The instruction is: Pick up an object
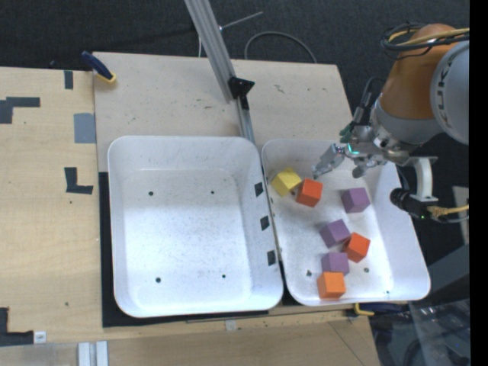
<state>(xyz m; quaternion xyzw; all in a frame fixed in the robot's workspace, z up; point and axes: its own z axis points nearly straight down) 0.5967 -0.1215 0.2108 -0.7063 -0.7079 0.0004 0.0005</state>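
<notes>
Purple cubes (354,199) three, orange cubes (309,192) three, yellow cube (287,181) one.

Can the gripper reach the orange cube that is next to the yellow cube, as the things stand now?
Probably yes. The gripper hangs in the right bin, just up and right of that orange cube. The cube's top is bare, though the yellow cube crowds its left side.

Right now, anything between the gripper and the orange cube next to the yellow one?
Nothing visible. The gripper sits just up-right of the orange foam cube in the right white bin, with bare bin floor between. The yellow foam cube touches it on the far, left side.
</notes>
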